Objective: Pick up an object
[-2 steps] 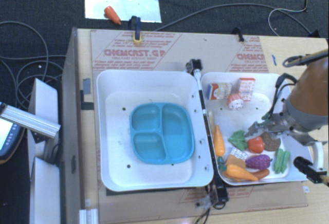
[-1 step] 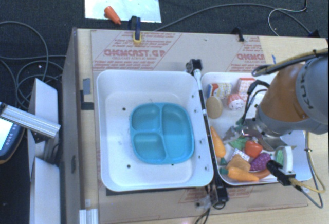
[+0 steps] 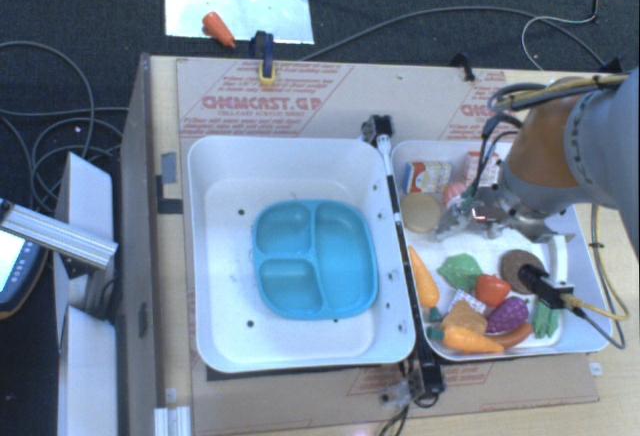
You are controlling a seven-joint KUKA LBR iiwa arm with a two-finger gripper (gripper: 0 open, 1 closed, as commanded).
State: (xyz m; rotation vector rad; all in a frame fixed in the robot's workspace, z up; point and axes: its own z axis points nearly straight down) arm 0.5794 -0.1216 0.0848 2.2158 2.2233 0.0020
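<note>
Grey tool is being held over the right bin's twelve o'clock area, near toy food; finger state cannot be told.

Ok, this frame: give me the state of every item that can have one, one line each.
Blue divided plate: flat in the left bin, compartments bare.
Right bin: holds a heap of toy food.
Carrot: lying against the right bin's left wall.
Purple grapes: resting in the heap.
Gripper: low over the right bin, grasp unclear.
</note>
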